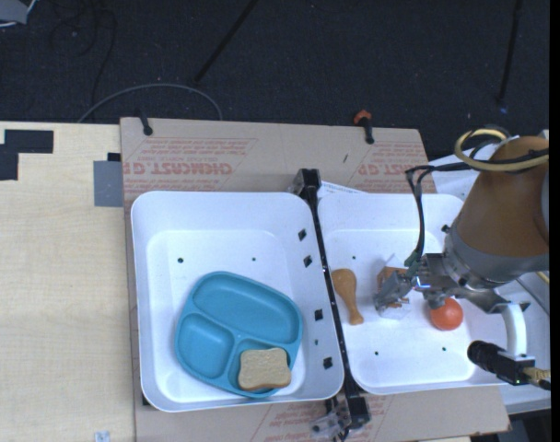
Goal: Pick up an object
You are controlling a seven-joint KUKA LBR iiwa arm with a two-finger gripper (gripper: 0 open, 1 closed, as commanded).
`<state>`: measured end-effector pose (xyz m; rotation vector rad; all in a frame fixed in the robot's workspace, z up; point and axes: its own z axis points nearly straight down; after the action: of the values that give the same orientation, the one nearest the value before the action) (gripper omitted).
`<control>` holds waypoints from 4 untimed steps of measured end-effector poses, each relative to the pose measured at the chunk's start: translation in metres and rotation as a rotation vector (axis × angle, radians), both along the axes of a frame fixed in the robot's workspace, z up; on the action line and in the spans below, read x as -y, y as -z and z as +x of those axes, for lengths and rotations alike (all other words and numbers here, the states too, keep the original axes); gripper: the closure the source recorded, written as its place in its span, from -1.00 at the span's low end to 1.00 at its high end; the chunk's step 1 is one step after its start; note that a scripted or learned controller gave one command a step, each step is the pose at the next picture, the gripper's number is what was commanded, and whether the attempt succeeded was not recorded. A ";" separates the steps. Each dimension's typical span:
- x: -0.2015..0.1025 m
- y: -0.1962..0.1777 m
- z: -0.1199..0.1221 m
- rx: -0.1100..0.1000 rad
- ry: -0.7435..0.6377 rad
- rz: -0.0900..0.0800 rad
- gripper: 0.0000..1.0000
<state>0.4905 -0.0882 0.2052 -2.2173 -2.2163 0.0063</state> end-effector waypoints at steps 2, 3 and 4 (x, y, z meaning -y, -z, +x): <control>-0.005 0.091 -0.011 -0.002 0.000 0.001 -1.00; -0.003 0.079 -0.010 0.001 0.007 0.000 1.00; -0.003 0.017 -0.014 0.009 -0.001 -0.002 1.00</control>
<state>0.4762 -0.0851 0.1879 -2.2219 -2.2227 -0.0025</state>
